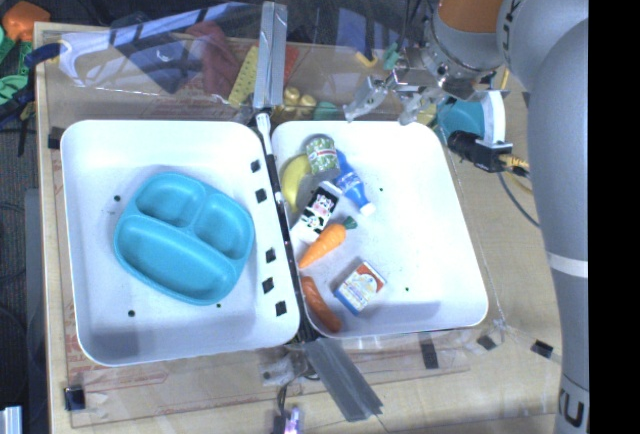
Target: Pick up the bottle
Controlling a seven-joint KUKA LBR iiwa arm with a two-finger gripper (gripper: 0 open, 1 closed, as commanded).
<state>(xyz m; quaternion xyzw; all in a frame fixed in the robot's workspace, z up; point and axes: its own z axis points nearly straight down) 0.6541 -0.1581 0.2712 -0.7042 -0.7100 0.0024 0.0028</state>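
Lying bottle [350,188], blue, label unreadable

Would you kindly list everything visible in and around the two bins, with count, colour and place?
Shallow white bins: two, white, side by side on the bench.
Blue sectioned plastic tray: one, light blue, in the left bin.
Small blue bottle with white cap: one, blue, upper left of the right bin.
Round green-labelled can: one, green and white, just above the bottle.
Yellow banana-like toy: one, yellow, against the right bin's left wall.
Black-and-white cow-patterned carton: one, beside the bottle.
Orange toy carrot: one, orange, below the carton.
Reddish-orange sausage-like toy: one, at the right bin's lower left.
Small box with red and blue print: one, right of that toy.
Gripper: one, metallic, above the right bin's far rim, nothing between its fingers.
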